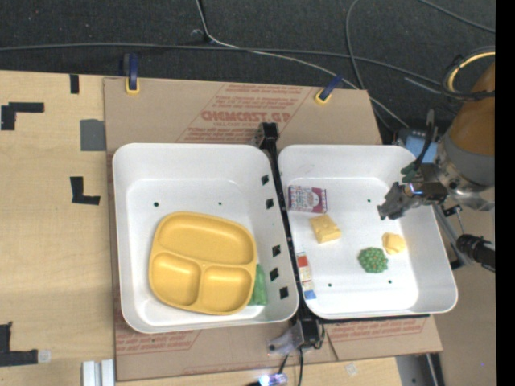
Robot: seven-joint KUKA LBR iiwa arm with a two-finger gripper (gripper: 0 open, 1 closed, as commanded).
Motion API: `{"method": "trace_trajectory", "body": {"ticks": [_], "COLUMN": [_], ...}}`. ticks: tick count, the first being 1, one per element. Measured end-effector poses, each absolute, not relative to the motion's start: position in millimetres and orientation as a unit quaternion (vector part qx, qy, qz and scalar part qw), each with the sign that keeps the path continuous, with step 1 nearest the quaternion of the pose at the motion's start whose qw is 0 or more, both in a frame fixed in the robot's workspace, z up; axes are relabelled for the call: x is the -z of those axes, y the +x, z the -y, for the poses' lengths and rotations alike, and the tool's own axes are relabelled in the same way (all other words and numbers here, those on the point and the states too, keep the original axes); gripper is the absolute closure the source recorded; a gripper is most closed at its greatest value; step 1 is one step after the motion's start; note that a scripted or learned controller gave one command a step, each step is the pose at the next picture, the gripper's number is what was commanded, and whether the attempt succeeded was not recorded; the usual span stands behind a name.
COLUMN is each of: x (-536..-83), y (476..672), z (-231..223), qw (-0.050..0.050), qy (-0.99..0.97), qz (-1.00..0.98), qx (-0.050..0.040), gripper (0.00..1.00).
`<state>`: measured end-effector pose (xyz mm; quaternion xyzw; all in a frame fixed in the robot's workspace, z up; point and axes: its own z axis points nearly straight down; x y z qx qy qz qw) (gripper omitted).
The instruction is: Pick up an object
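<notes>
- We see the pincer (394, 207) over the right bin (434, 296), near its right wall, above the bin floor; nothing shows between its fingers. We cannot tell whether they are spread or pressed together.
- Candidate things all lie in the right bin: a small yellow piece (393, 243) just below the pincer, a green ball (372, 260) beside it, a yellow block (325, 230) toward the middle, a purple packet (307, 199) near the divider, and a thin stick (305, 273) along the left wall.
- The left bin (129, 175) holds a yellow divided tray (203, 261) with something green (259, 286) at its edge.
- Risk, in our judgement: the small yellow piece sits close to the wall, so a finger may strike the rim on descent.
- Risk: the green ball could roll off if touched off-centre.
- Risk: closing between the two neighbours may push both aside.
</notes>
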<state>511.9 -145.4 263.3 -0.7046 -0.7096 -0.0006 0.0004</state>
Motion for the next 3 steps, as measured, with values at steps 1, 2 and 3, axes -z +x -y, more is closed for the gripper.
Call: {"method": "trace_trajectory", "body": {"ticks": [1, 2, 3], "x": [-245.9, -234.4, -240.8], "y": [525.8, 552.8, 570.5], "z": [97.2, 48.0, -0.7], "qw": [0.001, 0.001, 0.001], "qy": [-0.705, -0.705, -0.705], "qz": [0.709, 0.709, 0.709], "qx": [-0.0006, -0.0004, 0.0004], "gripper": [1.0, 1.0, 1.0]}}
